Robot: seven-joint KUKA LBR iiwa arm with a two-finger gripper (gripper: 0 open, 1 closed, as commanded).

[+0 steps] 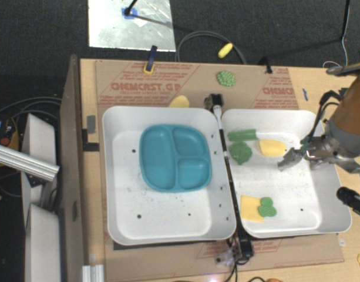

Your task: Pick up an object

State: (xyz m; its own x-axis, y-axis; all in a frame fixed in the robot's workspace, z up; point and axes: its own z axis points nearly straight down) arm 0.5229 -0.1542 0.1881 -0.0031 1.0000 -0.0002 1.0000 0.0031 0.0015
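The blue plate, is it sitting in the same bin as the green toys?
No, the blue plate lies in the left bin; the green toys are in the right bin.

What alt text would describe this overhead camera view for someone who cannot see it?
A robot gripper hovers over the right bin, near a yellow piece and green toy foods. The left bin holds a blue divided plate.

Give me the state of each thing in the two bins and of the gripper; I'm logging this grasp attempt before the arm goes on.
Blue divided plate: flat in the left bin.
Green stick: lying loose in the right bin.
Green broccoli piece: loose, below the stick.
Yellow piece: loose, left of the gripper.
Yellow wedge: flat, touching the small green piece.
Gripper: over the right bin, nothing seen between its fingers.
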